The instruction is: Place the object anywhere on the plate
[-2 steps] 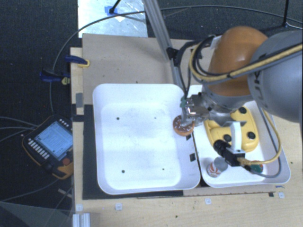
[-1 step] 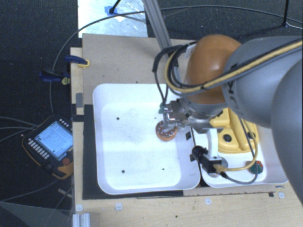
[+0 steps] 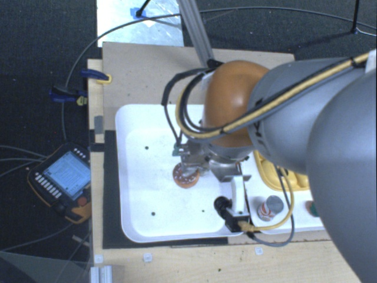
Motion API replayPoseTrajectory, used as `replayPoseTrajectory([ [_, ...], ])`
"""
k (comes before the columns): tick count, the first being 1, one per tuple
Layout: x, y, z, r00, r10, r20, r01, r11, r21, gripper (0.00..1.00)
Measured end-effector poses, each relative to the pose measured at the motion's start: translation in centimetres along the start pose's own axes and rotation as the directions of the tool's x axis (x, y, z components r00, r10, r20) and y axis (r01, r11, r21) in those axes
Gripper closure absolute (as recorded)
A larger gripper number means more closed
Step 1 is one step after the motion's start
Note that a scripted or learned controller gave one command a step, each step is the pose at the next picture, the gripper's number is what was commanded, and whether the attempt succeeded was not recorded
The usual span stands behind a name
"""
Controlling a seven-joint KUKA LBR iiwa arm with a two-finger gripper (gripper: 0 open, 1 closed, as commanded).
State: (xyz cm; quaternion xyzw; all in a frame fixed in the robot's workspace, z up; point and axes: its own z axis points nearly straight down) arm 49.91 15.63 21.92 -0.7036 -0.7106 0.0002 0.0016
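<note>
A small round brown and red object [image 3: 186, 176] lies on the floor of the left white bin [image 3: 138, 175], near its right side. The gripper [image 3: 192, 163] hangs directly over it, at the object's upper edge, and the wrist hides most of the contact. The yellow plate [image 3: 272, 177] sits in the right bin, with only its left part showing from under the grey arm.
A small grey and red item [image 3: 271, 207] lies in the right bin below the plate, with a green scrap [image 3: 309, 206] beside it. The big grey arm [image 3: 318, 128] covers most of the right bin. A handheld pendant [image 3: 62, 178] sits off the bench to the left.
</note>
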Motion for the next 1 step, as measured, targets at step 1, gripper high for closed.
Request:
replayPoseTrajectory([
  [1, -0.30, 0.12, -0.10, 1.000, 0.006, 0.001, -0.006, 1.000, -0.002, 0.00],
])
